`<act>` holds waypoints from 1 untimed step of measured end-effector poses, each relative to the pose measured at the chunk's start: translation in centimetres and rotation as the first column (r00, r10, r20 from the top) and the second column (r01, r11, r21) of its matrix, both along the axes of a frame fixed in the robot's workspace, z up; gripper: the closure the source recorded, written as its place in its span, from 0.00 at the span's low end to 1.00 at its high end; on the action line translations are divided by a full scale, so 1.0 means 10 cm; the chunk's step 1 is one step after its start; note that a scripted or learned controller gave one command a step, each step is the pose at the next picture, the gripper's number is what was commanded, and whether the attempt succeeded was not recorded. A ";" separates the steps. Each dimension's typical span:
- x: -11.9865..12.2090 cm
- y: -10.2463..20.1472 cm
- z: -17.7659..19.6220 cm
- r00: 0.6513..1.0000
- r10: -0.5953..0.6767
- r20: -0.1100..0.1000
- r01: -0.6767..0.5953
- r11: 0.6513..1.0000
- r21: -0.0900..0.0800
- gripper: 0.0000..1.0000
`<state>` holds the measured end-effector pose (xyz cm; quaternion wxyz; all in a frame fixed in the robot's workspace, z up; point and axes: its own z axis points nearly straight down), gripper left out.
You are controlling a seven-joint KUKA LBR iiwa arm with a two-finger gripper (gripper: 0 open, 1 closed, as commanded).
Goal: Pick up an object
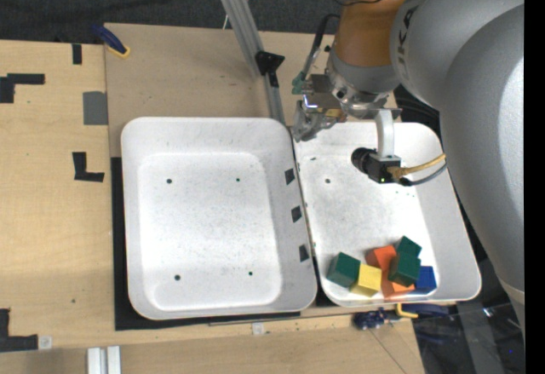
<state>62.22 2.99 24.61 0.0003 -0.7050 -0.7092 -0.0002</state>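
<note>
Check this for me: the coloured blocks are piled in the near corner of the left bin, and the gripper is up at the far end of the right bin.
One detail is wrong. The camera view shows the coloured blocks piled in the near corner of the right bin, not the left bin. The rest stands: the gripper is up at the far end of the right bin.

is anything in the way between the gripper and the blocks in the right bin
Nothing visible does. The gripper hangs over the far left corner of the right bin, the blocks huddle at its near edge, and bare bin floor lies between.
</note>
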 end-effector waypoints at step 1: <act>0.20 0.42 -0.03 1.000 -0.001 0.000 0.001 1.000 -0.001 1.00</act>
